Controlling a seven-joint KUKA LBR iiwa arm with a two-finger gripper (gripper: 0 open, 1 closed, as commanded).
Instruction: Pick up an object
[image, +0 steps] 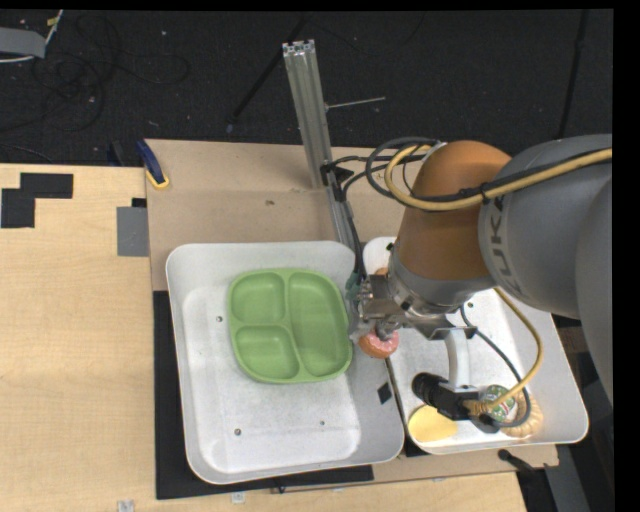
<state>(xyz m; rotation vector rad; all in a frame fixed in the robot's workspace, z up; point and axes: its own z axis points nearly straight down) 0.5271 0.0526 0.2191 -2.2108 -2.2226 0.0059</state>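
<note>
You will find the end effector (377, 325) closed on a small pink-orange object (378, 344) (above the bins' shared edge), just beside the green divided tray (290, 325) in the left bin (200, 420).

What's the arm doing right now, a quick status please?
Gripper low over the seam between the bins, a small pink-orange object right at its tip. Grasp unconfirmed. Green divided tray sits close on its left, in the left bin.

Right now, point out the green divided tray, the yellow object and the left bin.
green divided tray (290, 326): camera view, on the centre divider.
yellow object (432, 426): camera view, on its flat top.
left bin (270, 440): camera view, on bare floor below the tray.
</note>
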